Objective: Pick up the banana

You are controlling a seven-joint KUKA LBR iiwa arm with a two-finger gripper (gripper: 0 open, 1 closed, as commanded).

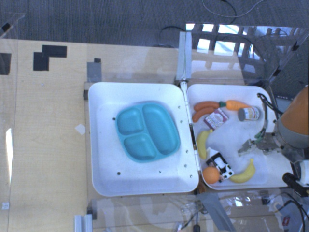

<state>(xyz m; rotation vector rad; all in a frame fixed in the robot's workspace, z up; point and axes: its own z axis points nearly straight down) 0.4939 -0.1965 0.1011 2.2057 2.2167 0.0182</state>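
Camera view, looking down at a slant: two white bins side by side on the bench. Left bin [101,178] holds a blue divided plate [147,131]. Right bin [270,181] is crowded. Along its far wall lie two sausages [206,109], a carrot [236,105] and a small clear bottle [249,113]; a maroon packet [217,118] sits just below the sausages. Against the wall shared with the left bin lies a pale yellow-green banana-like piece [203,142]. Near the front: an orange [211,175], touching a small black-and-white toy [221,164].

Arm enters from the right, orange band at the frame edge, wrist low over the right bin. Gripper [250,146] points left, its thin metal fingers [245,148] slightly parted; nothing between them.

Banana [244,173]: bright yellow, curved, lying flat near the front wall of the right bin, just right of the toy. It lies just below the gripper tips, apart from them.
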